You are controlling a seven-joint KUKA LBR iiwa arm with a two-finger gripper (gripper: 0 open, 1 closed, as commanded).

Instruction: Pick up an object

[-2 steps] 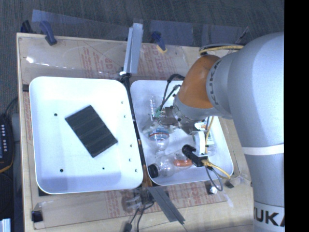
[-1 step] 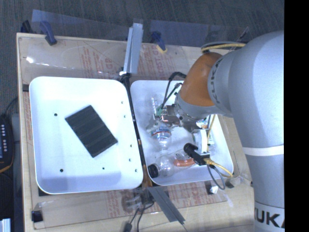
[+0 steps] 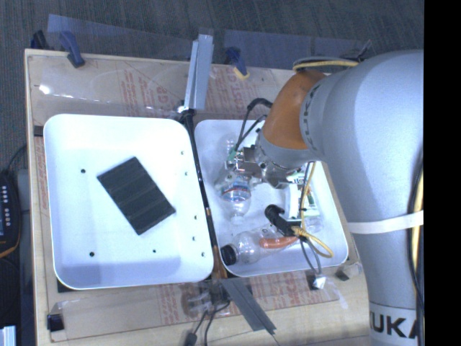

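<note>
Gripper (image 3: 241, 166) low over clear plastic bottle (image 3: 235, 195) in right white bin (image 3: 216, 139), bottle at its 6 o'clock; claw opening unreadable, no visible hold. Pick pending.

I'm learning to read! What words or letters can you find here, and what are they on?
"KUKA", in part: the letters "UKA" show, dark on the grey arm, low at the right.
Faint red print on the bench around the bins: too blurred to read.
Label on the clear bottle in the right bin: too small to read.
The dark slab in the left bin has no letters I can see.
</note>
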